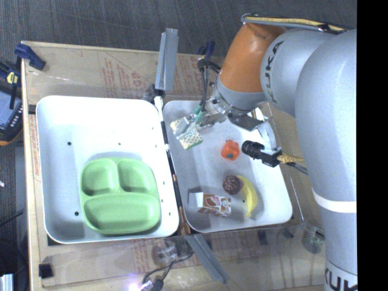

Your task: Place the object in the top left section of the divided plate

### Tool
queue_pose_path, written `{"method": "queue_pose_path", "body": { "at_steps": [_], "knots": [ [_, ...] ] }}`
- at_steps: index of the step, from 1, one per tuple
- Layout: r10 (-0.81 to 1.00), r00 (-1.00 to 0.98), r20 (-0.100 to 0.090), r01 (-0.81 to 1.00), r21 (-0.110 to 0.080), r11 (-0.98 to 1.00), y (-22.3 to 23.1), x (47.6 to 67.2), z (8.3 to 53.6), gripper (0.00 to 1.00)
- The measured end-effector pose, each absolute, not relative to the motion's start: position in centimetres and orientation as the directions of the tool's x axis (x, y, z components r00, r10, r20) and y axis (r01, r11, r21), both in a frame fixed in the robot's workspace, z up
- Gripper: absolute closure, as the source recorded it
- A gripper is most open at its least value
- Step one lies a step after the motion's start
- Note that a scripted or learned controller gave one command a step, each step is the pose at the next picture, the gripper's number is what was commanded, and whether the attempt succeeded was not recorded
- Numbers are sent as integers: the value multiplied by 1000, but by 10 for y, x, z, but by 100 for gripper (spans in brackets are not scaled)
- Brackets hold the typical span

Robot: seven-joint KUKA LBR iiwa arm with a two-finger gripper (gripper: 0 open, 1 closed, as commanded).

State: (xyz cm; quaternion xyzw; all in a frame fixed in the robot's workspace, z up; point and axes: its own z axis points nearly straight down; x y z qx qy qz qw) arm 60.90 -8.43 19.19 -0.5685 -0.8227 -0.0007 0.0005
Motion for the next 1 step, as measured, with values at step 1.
{"method": "queue_pose_path", "body": {
  "at_steps": [1],
  "knots": [
    [950, -313, 1, 950, -3, 313, 1, 540, 210, 100]
  ]
}}
